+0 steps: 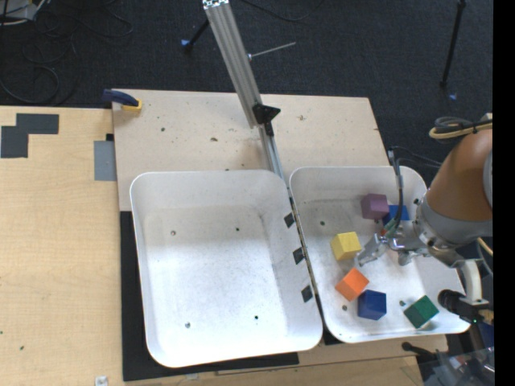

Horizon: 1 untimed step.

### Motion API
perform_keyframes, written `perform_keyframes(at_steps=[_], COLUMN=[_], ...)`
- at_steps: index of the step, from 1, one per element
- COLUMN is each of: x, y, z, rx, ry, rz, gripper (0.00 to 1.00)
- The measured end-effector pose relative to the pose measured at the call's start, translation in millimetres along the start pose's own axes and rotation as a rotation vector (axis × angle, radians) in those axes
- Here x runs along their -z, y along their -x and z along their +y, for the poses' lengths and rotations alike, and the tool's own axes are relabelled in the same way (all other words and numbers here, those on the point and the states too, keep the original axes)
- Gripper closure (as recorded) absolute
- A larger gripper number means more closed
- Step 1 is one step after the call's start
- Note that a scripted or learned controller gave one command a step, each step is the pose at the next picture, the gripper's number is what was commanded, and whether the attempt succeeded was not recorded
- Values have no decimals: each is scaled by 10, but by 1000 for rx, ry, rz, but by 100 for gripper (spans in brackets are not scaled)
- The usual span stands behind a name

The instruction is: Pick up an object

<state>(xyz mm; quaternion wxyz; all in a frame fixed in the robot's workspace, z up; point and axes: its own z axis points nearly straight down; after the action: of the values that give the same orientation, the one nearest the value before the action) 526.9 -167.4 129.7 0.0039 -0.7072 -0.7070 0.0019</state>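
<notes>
Leftmost on the counter [193,135] sits the left bin [153,215], and beside it the right bin [322,191] carries a yellow cube [346,244], an orange cube [352,284], a dark blue cube [372,305], a purple cube [374,206] and a green cube [420,311]. Just right of the yellow cube, the gripper [385,248] hangs low among the blocks, nothing visibly between its fingers; whether they are spread or closed cannot be told. A small blue block [397,215] lies just behind the gripper, near the purple cube.

Grey arm [460,191] with orange band reaching in from the right, wrist angled down-left, gripper [376,252] lowered
</notes>
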Motion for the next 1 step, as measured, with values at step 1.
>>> perform_keyframes(at_steps=[1], x=[-385], y=[-4], z=[8], rx=[-1], ry=[6], rz=[-1], gripper=[0])
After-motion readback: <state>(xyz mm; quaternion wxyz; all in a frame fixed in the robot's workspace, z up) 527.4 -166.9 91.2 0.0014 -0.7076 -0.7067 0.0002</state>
